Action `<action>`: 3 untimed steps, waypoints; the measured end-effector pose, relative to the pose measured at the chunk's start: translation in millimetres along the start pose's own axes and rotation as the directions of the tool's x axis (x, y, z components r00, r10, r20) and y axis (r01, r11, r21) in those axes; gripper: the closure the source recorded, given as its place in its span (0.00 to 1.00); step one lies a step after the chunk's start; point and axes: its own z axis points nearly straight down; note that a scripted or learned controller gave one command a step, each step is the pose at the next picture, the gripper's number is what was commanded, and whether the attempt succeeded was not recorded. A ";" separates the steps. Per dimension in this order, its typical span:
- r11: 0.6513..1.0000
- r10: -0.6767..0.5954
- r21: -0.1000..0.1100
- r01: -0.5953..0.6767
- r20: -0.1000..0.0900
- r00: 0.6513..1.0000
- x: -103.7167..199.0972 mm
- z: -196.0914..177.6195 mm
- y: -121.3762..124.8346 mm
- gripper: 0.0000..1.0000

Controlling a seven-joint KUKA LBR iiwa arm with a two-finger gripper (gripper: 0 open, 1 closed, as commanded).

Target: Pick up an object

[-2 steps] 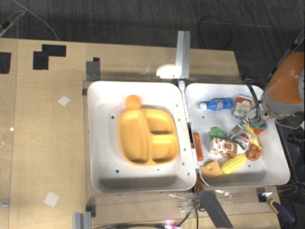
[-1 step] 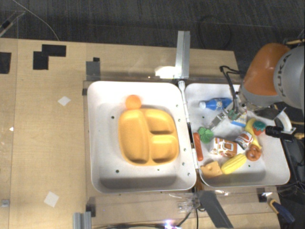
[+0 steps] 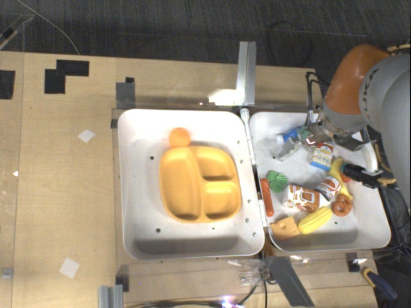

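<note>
grey arm's gripper low over right white bin, jaw state: cannot tell | small blue-and-white carton just below jaws, clear crumpled wrapper just left | yellow compartment tray in left bin, well left

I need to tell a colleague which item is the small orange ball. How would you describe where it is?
Start at the left white bin, which holds a large yellow divided tray. The small orange ball lies at the tray's far edge, toward the top of the view. It is the only round orange thing in that bin, and the other small items lie in the right bin.
</note>
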 end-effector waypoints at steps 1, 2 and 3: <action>0.997 -0.071 -0.013 0.071 0.009 0.997 32.0 -29.0 -40.0 0.00; 0.858 0.513 -0.018 -0.513 0.000 0.858 25.9 -0.2 -15.2 0.00; 0.901 0.434 0.018 -0.434 0.002 0.901 15.5 2.2 26.4 0.00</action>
